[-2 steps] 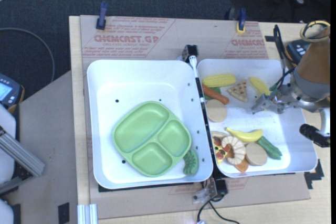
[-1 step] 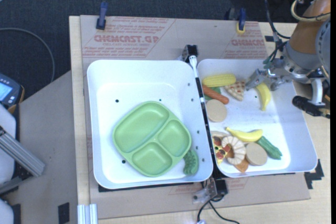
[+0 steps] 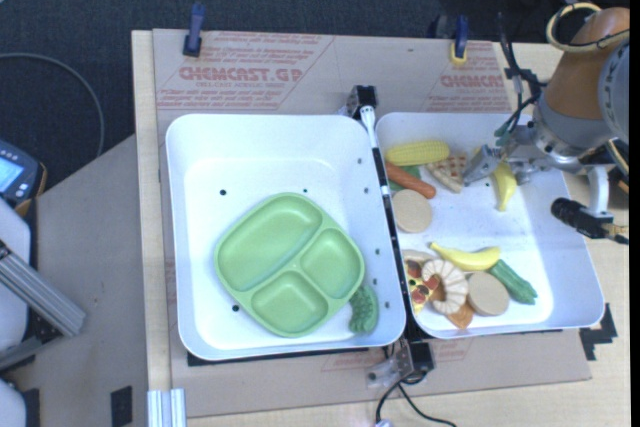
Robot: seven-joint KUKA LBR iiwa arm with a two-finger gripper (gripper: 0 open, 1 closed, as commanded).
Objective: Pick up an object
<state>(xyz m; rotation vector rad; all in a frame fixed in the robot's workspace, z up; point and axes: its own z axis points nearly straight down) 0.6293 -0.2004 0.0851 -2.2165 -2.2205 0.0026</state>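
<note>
Dark carpet surrounds a tabletop [image 3: 300, 65] covered by a brown board with red printing, held at the far edge by two blue clamps [image 3: 193, 28]. Cables trail across the floor on the left, and another cable runs off the near edge of the board.

Two shallow white bins sit side by side on the board, touching along their inner edges. The left bin [image 3: 200, 165] holds a green divided plate [image 3: 288, 263] lying flat, with a small green broccoli piece [image 3: 362, 311] just beside its near right corner.

The right bin [image 3: 570, 285] holds toy food. At its far left lie a corn cob [image 3: 418, 153], a waffle-like piece [image 3: 449, 172], a carrot [image 3: 411, 181] and a tan round disc [image 3: 412, 212]. Near the front edge sit a banana [image 3: 466, 258], a green pepper [image 3: 514, 280], another tan disc [image 3: 489, 294] and a pizza slice [image 3: 424, 281], packed closely together.

The grey and orange arm [image 3: 580, 85] reaches in over the far right of this bin. Its jaws [image 3: 500, 170] are closed on a small yellow object [image 3: 505, 188], which hangs between the fingers above the bin floor, apart from the other food.
</note>
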